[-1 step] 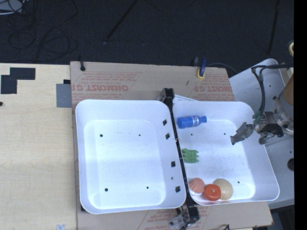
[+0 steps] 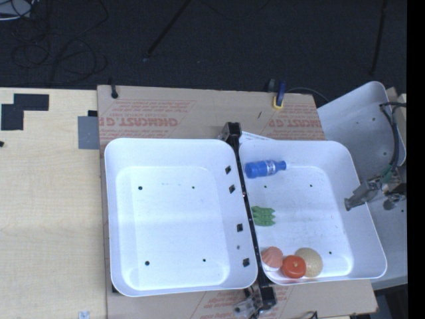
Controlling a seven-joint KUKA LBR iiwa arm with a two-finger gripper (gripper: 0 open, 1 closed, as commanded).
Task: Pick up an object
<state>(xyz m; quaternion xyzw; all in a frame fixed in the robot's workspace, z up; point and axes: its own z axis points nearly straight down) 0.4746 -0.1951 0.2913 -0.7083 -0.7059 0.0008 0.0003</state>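
- The claw (image 2: 362,197) sits at the right rim of the right bin (image 2: 345,153), over its edge; whether it is open or closed cannot be told at this size, and nothing shows between its tips.
- Every candidate lies to the claw's left, inside that bin.
- The blue bottle (image 2: 265,169) lies on its side at the far left, long axis running left-right, cap to the right.
- The green object (image 2: 263,216) rests against the left wall, mid-bin.
- The red ball (image 2: 293,266), a pink piece (image 2: 271,256) and a tan round piece (image 2: 309,260) cluster touching at the near edge, nearest the claw.
- The left bin (image 2: 126,158) stands alongside.
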